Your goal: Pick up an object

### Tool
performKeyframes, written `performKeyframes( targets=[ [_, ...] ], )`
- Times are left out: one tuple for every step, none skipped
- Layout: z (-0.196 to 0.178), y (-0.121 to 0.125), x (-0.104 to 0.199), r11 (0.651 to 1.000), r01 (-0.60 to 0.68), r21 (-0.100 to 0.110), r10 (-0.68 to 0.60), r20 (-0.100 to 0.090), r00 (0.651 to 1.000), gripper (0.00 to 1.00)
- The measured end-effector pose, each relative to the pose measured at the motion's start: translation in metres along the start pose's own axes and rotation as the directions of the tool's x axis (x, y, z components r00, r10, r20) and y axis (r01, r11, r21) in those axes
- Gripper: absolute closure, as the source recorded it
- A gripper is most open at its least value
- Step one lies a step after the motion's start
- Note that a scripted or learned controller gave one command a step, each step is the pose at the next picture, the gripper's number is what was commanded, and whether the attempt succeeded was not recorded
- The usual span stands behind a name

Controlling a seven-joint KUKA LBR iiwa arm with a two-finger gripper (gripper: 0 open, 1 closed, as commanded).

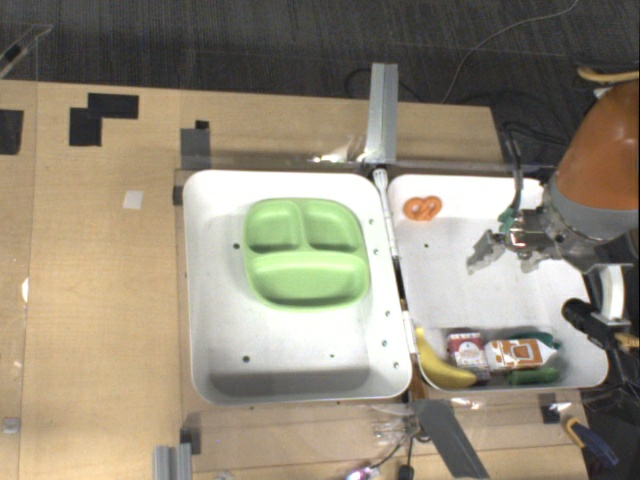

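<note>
My gripper (503,257) hangs over the middle of the right bin (450,298), reaching in from the right under the orange band of the arm. Its two fingers stand apart, open, with only bare white bin floor between them. An orange pretzel-shaped toy (423,208) lies at the bin's far left corner, well left of the gripper. Along the near wall lie a yellow banana (440,365), a small red-and-white packet (466,351), an orange-and-white carton (517,352) and a green piece (531,375) beneath the carton.
The left bin (215,298) holds a green divided plate (305,251). A metal post (383,108) stands behind the seam between the bins. Cables (520,28) trail over the dark floor at the back right.
</note>
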State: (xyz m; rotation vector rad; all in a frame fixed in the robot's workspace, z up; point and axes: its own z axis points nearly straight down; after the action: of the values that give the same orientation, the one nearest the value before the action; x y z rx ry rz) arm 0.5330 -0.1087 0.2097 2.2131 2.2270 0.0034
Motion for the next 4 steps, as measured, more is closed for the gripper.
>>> performKeyframes(
  targets=[
    [0.114,0.031,0.021,0.98,0.198,-0.003,-0.198,0.001,0.98,0.0],
    [0.117,0.029,0.019,0.931,0.365,-0.018,-0.365,0.008,0.931,0.0],
    [0.105,0.03,0.022,0.93,0.367,-0.021,-0.367,0.005,0.93,1.0],
    [0.104,0.001,-0.004,0.931,0.364,-0.002,-0.364,0.001,0.931,1.0]
  ],
)
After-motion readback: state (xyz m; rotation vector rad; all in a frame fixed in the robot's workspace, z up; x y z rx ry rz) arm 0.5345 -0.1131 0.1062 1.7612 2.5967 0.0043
